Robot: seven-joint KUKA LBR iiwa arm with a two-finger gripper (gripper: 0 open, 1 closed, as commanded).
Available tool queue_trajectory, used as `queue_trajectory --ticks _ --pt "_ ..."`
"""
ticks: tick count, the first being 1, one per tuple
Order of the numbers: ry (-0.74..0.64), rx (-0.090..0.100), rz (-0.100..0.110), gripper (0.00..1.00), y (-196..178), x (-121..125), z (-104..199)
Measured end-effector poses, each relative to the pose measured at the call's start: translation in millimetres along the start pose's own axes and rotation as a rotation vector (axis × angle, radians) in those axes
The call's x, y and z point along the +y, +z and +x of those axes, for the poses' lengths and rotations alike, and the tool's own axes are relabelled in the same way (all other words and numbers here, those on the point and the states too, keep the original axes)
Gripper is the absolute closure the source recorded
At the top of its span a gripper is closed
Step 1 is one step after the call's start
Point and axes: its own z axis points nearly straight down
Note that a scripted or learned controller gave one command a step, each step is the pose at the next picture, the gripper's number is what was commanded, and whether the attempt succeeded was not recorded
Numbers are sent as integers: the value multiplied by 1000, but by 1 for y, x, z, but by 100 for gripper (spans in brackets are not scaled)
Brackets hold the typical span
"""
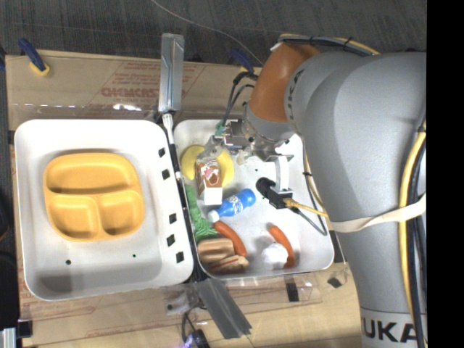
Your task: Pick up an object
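Grey and bulky, my arm (pixel 362 136) looms over the right bin (pixel 319 256). My gripper (pixel 230 138) hangs at that bin's far left part, just above a brown packet (pixel 209 174) lying on a yellow item (pixel 192 159); I cannot tell its grip. Nearer lie a blue bottle (pixel 235 204) and sandwich (pixel 221 254). Left of that bin, another holds a yellow tray (pixel 93 194)

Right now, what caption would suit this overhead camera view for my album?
Grey robot arm reaching over right bin of toy food; yellow tray in left bin.
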Motion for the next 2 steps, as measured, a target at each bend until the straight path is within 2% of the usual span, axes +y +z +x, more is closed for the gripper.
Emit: queue_trajectory --ticks 1,2 --pt "-22 5 -4 0 0 4 -6" --pt "-113 3 -12 0 -1 -3 -9"
